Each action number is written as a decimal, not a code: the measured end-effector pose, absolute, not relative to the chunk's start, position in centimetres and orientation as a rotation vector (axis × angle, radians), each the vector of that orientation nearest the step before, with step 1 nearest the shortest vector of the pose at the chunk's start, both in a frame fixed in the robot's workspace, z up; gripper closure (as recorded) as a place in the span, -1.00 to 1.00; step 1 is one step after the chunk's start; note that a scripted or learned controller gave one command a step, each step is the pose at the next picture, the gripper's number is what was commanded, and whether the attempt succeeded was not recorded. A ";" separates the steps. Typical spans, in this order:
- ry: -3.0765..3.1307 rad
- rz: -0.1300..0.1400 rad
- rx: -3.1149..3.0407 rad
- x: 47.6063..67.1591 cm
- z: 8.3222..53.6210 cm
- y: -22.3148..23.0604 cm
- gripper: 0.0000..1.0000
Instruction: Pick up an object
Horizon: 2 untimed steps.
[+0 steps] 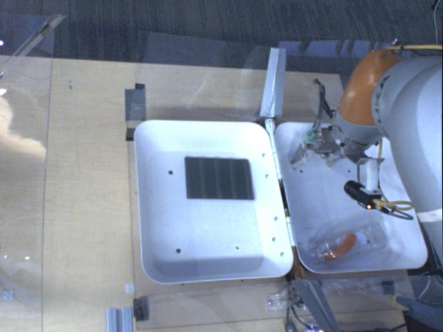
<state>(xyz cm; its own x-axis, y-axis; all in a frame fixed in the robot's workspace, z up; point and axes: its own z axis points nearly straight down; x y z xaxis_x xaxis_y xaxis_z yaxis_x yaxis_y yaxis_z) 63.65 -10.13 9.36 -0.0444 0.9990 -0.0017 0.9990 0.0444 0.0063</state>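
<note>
- The pale wooden worktop (69, 220) carries two shallow white bins side by side, and their inner rims almost touch.
- In the near part of the right bin (325, 199) lies a clear plastic packet (342, 244) with something orange inside. It rests on the bin floor, close to the near wall, and nothing touches it.
- The left bin (166, 241) holds a dark ribbed rectangle (219, 178), which lies flat near the middle of the bin floor, a little toward the far side.
- The tool (313, 146) is low over the far left corner of the right bin, well apart from the packet. I cannot tell if the tool is open or closed, and I see no object in it.
- The grey arm (415, 130) comes in from the right over the right bin, with its orange band (363, 85) above the wrist.
- A grey metal bar (272, 81) stands at the far end of the gap between the two bins.
- Behind the worktop is a dark floor (173, 12).
</note>
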 end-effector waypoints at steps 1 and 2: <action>2.165 0.006 2.266 62.6 19.3 -17.5 -1.00; 2.413 0.007 1.994 66.0 33.1 -19.1 -1.00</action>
